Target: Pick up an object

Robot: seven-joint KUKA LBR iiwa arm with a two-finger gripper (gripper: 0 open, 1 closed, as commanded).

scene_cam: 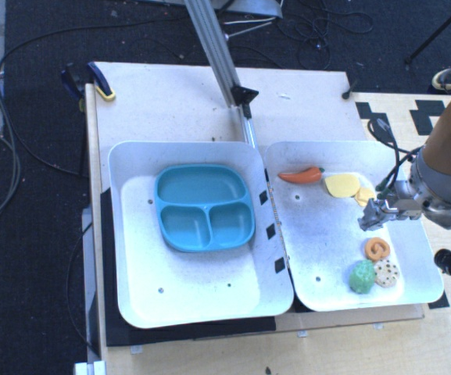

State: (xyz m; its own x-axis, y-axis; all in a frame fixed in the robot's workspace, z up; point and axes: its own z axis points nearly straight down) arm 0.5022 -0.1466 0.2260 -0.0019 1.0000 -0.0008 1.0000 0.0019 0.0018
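Observation:
The right bin [319, 233] holds an orange-red carrot-like piece [301, 176], a pale yellow piece [342, 185], a small orange ring [377, 249], a green lump [361, 276] and a speckled cookie [386, 273]. My gripper [372, 216] reaches in from the right and hangs over the right bin, just below the yellow piece and above the orange ring. Nothing shows between its fingers.
The left bin [131, 233] holds a blue divided tray [205, 207]. A metal pole [213, 41] slants down from the top to the gap between the bins. Cables lie on the dark floor around the bench.

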